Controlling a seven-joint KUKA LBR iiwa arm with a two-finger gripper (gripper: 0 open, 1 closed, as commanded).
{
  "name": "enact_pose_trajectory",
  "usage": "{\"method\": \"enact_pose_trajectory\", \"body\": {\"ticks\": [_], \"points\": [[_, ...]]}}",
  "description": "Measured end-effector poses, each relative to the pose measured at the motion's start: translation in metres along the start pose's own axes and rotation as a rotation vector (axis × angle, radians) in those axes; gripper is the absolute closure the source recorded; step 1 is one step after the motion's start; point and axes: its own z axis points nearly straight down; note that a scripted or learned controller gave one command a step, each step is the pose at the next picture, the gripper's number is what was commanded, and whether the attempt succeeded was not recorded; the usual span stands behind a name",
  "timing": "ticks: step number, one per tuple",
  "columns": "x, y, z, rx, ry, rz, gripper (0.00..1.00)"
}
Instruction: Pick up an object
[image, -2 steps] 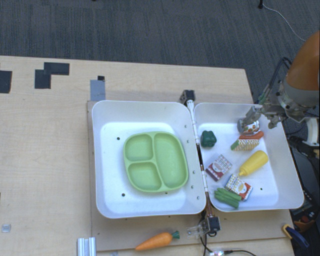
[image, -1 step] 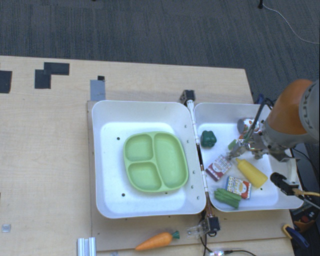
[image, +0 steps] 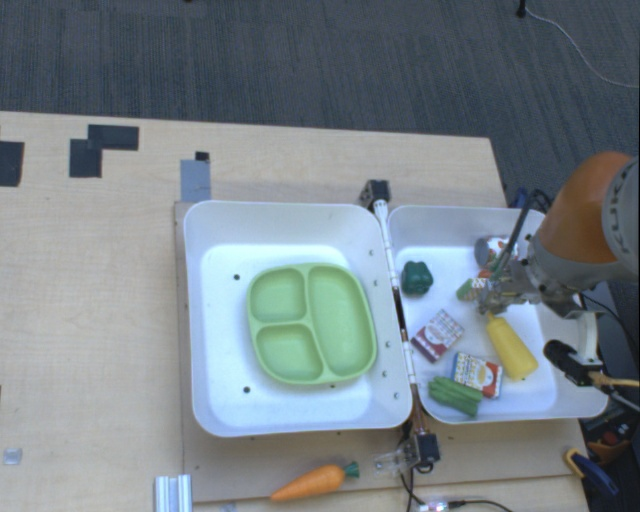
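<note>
While I hang over the right bin (image: 440, 250), the nearest thing in the camera view is a toy carrot (image: 312, 482). It lies on the wooden bench (image: 100, 350) outside both bins, just in front of the left one.

Inside the right bin's near edge lies a green cucumber-like piece (image: 455, 395). A small red and white carton (image: 476, 374) is touching it or just beside it. Next out are a yellow oblong piece (image: 510, 347), lying at a slant, and a red and white packet (image: 437, 335) near the wall shared by the bins.

My gripper (image: 492, 285) is low over the middle of this bin, just beyond the top end of the yellow piece. A small greyish-green thing sits at its left side. I cannot tell whether my grip is open or closed, or whether anything is caught in it. My orange band (image: 585, 215) shows above the wrist, at the right.

A dark green lump (image: 416, 277) rests on its own to the left of my gripper, near the shared wall.

The left bin (image: 220, 300) holds a pale green plate (image: 310, 325) with three compartments, lying flat near its middle.

Beyond the bins a grey block (image: 195, 180) stands at the left bin's far corner. Black patches (image: 100, 150) mark the bench top, and dark carpet (image: 300, 60) lies beyond.
</note>
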Motion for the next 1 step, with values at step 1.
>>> {"method": "enact_pose_trajectory", "body": {"ticks": [1], "points": [[0.0,-0.0001,0.0001,0.0,0.0,0.0,0.0]]}}
